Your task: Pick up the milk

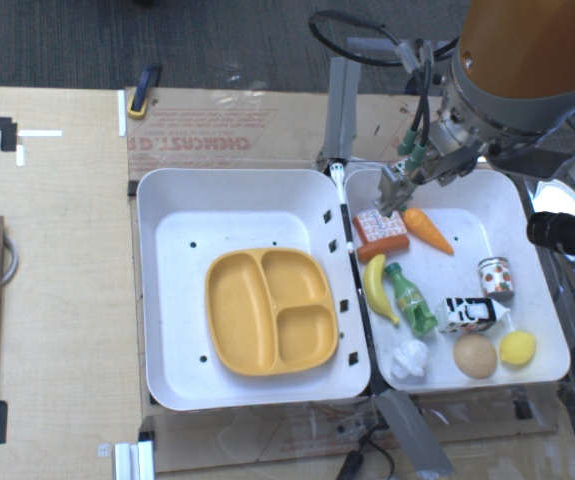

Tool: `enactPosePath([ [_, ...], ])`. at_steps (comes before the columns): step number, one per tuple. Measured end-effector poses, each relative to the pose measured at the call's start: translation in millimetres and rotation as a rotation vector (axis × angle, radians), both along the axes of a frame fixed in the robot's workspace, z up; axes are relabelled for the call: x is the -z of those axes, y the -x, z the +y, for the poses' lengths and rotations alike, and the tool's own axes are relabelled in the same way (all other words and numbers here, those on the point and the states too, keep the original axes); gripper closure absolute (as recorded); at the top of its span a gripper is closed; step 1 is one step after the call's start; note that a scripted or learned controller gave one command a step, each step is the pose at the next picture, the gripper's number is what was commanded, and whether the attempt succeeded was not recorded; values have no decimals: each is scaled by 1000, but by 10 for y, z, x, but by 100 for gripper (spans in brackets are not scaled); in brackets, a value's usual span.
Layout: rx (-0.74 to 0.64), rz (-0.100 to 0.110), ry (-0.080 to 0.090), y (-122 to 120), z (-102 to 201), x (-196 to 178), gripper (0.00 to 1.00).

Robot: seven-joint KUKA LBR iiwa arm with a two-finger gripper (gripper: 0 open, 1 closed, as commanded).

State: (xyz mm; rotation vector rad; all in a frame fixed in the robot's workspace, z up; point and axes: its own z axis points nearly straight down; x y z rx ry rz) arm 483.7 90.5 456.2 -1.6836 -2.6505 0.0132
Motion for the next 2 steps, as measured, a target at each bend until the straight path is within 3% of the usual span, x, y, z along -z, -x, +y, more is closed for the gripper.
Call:
enactPosePath([
  [1, -182, -1, -5, 47, 488, 160, 100],
  [2, -180, 0, -3, 23, 485, 82, 100],
])
